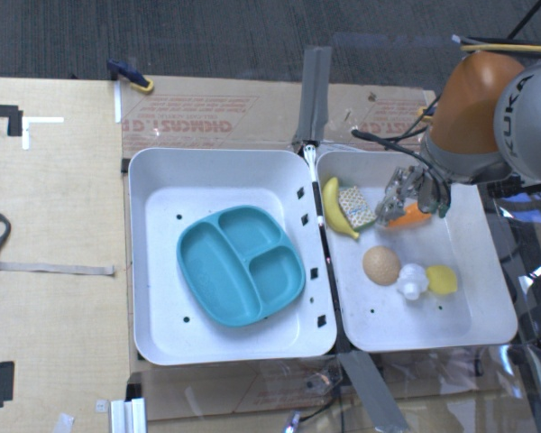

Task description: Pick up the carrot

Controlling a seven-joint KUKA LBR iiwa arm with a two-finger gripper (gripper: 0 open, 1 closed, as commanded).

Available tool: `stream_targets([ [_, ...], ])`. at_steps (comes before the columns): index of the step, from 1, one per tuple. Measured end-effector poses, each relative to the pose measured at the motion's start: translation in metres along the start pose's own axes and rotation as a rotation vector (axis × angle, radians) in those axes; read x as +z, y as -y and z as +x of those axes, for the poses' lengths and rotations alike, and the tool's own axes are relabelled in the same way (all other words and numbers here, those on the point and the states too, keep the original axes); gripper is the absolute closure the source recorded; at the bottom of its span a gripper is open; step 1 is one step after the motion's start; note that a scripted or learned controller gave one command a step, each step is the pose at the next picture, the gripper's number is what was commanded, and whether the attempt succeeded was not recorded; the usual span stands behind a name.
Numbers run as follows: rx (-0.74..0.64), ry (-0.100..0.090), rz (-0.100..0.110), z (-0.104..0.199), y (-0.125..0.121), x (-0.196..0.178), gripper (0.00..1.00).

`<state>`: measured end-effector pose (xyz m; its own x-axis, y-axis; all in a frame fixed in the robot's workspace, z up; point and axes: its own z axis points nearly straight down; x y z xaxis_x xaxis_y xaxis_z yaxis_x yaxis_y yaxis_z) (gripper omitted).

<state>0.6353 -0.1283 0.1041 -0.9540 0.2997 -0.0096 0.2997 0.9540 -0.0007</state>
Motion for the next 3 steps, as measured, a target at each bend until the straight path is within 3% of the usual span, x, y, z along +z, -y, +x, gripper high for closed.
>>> stream_targets([
  [1,-0.134,-0.004,-0.003,0.038,-0.054,-0.129,1.00],
  [2,-0.081,-0.002,-0.001,0.056,0.015,0.001,1.00],
  [3,-0.208,-0.002,-0.001,0.081,0.115,-0.063,1.00],
])
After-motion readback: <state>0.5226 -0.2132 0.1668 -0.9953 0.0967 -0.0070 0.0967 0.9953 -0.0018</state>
